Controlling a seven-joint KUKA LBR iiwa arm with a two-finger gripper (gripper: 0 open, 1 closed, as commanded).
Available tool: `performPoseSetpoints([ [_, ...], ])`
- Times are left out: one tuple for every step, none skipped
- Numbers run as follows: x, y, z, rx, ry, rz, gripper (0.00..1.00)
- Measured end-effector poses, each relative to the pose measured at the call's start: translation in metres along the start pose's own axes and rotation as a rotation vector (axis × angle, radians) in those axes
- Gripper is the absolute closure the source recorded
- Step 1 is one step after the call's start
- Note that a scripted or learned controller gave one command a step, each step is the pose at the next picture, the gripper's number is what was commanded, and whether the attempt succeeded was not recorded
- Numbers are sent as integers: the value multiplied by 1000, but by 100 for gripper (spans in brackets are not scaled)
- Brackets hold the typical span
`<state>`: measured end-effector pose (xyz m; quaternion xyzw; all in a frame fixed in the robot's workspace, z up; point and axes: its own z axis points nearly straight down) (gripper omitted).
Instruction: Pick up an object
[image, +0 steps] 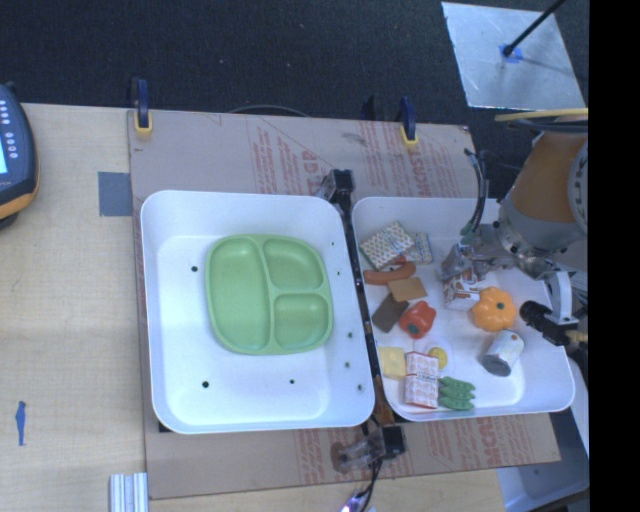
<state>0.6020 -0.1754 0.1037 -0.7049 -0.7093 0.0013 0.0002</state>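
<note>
In the right bin (540, 395), the gripper (462, 268) hovers beside the pumpkin (493, 310); jaw state unclear.

A pale wooden bench (60, 330) carries a cardboard sheet (290, 150) held by blue clamps (142, 105), dark floor (250, 50) beyond.

Your arm (545, 195) reaches in from the right, orange band uppermost, with the gripper (463, 268) pointed down at its end.
</note>
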Motion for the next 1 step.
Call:
performPoseSetpoints([
  [70, 30, 11, 7, 1, -2, 100],
])
